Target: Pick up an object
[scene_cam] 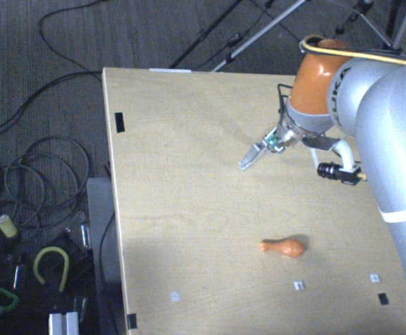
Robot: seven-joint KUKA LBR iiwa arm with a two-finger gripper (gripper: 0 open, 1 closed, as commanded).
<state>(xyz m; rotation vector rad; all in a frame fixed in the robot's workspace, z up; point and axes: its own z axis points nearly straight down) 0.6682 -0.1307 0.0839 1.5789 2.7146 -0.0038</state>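
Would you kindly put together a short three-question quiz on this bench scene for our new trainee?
1. True or false: the orange object is held in the claw.
2. Multiple choice: relative to the claw, the orange object appears in the camera view A) higher up, B) lower down and slightly right, C) far to the left.
3. Fill in: the arm is grey with an ______ band above the wrist.

Key
1. False; it lies on the tan bench surface, apart from the claw.
2. B.
3. orange.
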